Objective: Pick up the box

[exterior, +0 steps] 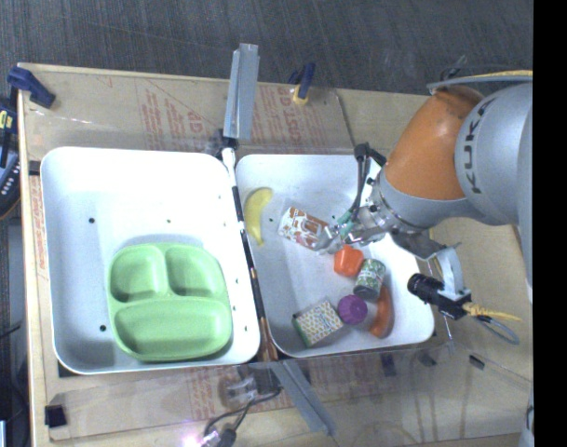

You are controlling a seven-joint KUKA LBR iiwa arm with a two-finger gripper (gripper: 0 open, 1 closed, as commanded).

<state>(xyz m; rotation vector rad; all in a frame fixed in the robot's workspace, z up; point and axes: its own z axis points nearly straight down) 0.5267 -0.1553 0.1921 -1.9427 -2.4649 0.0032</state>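
A small green-and-white patterned box (317, 322) lies near the front edge of the right bin (283, 305). A white and orange-brown carton (301, 226) lies tilted in the middle of that bin. My gripper (346, 233) hangs low just to the right of the carton, at or touching its right end, and well behind the patterned box. The grey arm with its orange band (432, 161) reaches in from the right.
In the right bin lie a banana (256, 212), an orange piece (348, 261), a small can (369, 276), a purple item (352, 310) and a red-orange carrot shape (383, 313). The left bin (78, 184) holds a green divided tray (169, 302).
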